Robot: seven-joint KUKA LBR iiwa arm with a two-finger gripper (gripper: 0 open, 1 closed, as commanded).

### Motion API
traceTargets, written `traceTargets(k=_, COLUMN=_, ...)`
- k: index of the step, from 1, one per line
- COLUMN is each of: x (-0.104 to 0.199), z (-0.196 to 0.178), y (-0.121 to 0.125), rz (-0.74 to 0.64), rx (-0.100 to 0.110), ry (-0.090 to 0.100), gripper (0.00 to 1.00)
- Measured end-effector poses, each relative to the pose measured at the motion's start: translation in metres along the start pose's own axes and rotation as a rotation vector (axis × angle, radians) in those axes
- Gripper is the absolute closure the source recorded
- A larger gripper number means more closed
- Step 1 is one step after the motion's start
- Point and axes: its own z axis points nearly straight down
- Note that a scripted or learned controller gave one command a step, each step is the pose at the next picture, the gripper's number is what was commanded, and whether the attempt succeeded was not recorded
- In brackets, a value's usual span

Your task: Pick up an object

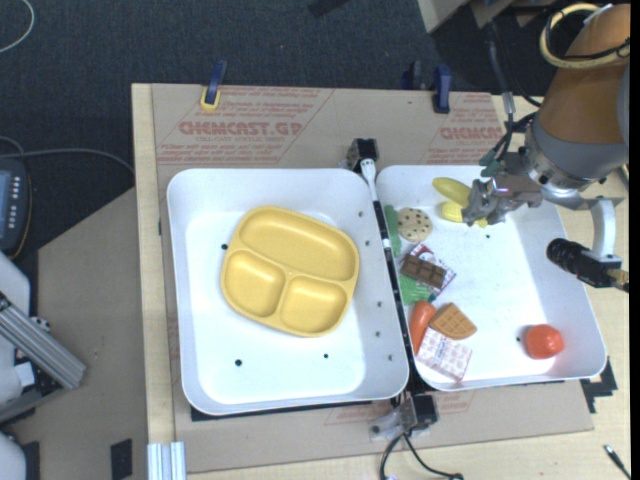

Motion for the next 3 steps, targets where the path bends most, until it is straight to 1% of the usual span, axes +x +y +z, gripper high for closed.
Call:
traceTargets(k=1, x=0.026, z=0.01, y=0.05, rz=0.0, rx=0.001, ry=0.001, gripper=1.0)
traceTargets(k=2, x=0.054, z=0.004, y=0.077, rz=0.001, rx=0.0, ry=0.0, gripper=1.0)
traceTargets(k=3, x=0.053, z=0.004, y=0.062, rz=0.006, rx=0.008, ry=0.001, gripper=1.0)
